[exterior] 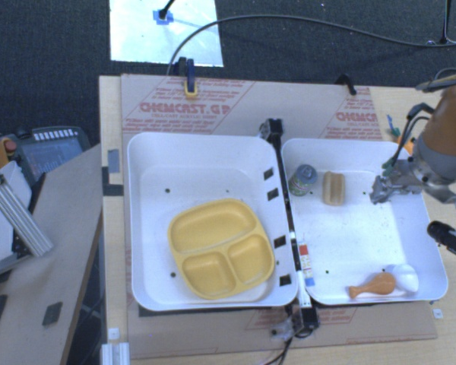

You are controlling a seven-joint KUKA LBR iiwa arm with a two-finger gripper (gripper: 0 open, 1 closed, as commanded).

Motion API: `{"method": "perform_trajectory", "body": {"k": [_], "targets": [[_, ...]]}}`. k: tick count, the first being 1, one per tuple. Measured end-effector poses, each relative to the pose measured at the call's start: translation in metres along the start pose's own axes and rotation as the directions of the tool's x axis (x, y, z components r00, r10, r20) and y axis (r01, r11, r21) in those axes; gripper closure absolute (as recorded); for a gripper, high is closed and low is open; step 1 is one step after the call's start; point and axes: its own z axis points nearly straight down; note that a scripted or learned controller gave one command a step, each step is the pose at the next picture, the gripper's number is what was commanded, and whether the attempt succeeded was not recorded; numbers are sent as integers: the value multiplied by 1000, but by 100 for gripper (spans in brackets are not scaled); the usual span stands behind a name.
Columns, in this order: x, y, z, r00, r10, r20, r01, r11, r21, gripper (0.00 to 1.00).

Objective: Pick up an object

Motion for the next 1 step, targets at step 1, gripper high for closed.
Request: {"method": "perform_trajectory", "body": {"k": [1], "targets": [[-1, 2, -54, 1000, 0, 0, 0, 1000, 0, 100]]}}
